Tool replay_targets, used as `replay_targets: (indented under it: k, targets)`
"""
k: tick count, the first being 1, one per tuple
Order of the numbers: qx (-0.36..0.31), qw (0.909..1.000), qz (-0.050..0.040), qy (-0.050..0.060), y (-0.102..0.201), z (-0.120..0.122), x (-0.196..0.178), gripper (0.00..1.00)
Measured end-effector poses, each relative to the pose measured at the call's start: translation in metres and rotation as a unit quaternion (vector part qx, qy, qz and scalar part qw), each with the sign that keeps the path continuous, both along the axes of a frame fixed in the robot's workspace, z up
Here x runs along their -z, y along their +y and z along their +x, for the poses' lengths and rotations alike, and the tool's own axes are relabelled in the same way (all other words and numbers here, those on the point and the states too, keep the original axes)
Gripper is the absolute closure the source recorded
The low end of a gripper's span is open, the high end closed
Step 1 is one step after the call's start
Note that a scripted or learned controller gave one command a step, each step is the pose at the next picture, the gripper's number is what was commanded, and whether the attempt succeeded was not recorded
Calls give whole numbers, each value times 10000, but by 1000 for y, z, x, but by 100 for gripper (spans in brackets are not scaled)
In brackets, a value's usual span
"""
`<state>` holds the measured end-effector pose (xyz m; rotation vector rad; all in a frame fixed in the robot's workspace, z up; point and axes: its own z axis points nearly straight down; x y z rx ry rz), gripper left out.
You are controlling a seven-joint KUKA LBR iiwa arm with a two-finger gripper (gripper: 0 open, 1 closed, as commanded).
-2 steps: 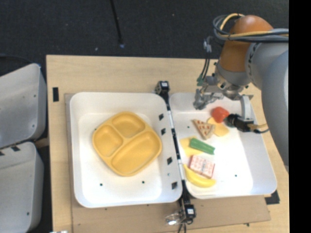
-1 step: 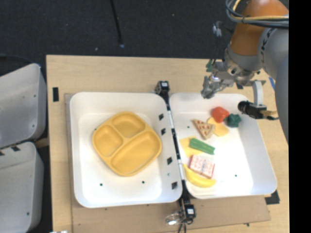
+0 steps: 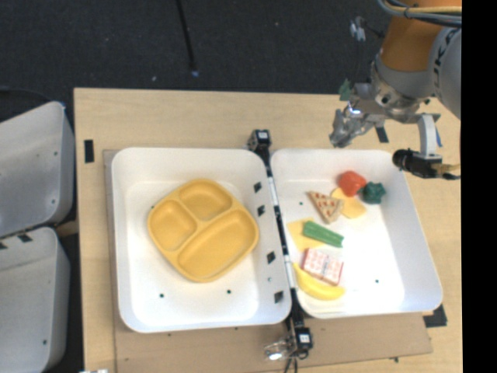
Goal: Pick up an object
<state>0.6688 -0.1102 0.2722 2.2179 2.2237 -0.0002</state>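
The right bin [image 3: 388,286] holds several toy foods: a red tomato-like piece [image 3: 351,182], a dark green piece [image 3: 374,192], a pizza slice [image 3: 325,205], a yellow round piece [image 3: 354,208], a green bar [image 3: 322,234], a red and white packet [image 3: 321,265] and a yellow banana [image 3: 318,287]. My gripper [image 3: 344,130] hangs above the bench just beyond the right bin's far edge, up and left of the tomato. Nothing shows between its fingers.
The left bin [image 3: 132,286] holds a yellow divided plate [image 3: 203,228]. A row of black clips [image 3: 273,231] runs along the seam between the bins. A grey-white panel [image 3: 31,208] stands off the bench's left side.
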Motion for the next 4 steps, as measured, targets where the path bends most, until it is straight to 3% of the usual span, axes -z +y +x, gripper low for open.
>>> replay_targets:
  k: [1,3,4]
  targets:
    - [-14,10000,5,33,43,-29,6,100]
    - [-16,10000,2,41,138,-65,42,100]
    - [-17,10000,2,37,176,-85,42,100]
